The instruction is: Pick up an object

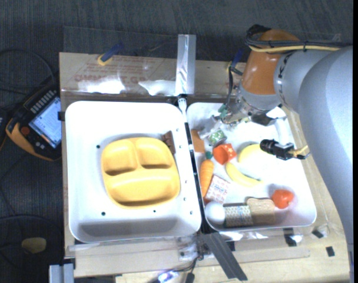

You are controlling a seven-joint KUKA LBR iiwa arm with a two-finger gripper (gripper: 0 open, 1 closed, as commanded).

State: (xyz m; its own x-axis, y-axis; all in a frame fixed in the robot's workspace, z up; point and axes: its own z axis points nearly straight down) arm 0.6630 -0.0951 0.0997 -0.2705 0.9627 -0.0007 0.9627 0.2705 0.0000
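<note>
Gripper (231,114) sits low at the far left corner of the right bin (305,214), under the orange-banded wrist; you cannot tell whether it is released or clenched, as the wrist hides most of it. Just beside it lies a small green-and-white item (216,137), too blurred to name. Your pickable objects crowd this bin: red pepper (224,153), carrot (206,173), banana (244,175), tomato (282,198) near the right wall, a tan block (260,206) and a mesh-wrapped roll (237,216) along the near edge. Left bin (79,175) holds a yellow divided tray (141,171). Grey arm link cuts off the right side of the bench.
</note>
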